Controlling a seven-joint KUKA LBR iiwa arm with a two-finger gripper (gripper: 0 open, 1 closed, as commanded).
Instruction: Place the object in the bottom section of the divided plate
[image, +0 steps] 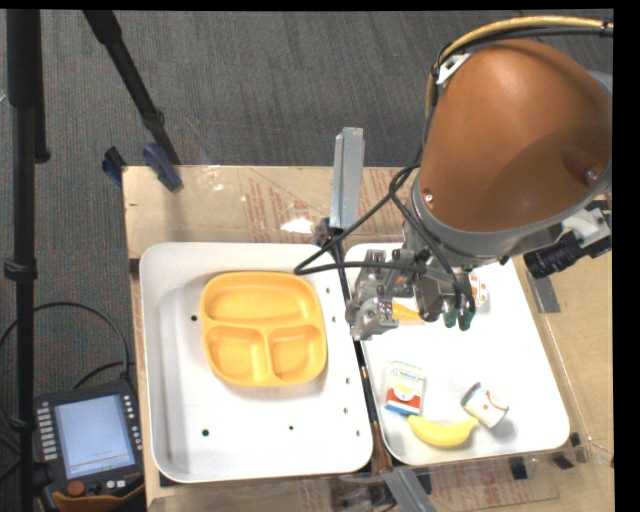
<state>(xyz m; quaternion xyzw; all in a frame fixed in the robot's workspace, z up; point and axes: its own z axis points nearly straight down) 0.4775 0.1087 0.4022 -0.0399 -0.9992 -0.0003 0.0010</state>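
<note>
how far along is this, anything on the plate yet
Nothing looks done: the yellow divided plate in the left bin holds nothing. The gripper is over the right bin, near the banana and small carton. Grasping, carrying and placing remain.

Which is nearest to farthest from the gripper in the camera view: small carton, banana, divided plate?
Measured from the gripper, over the right bin's upper left:
1. Small carton, right bin, just below the gripper.
2. Banana, right bin, near its front edge.
3. Divided plate, left bin, by its centre; its near rim comes closer, so 2 and 3 are nearly tied.
</note>
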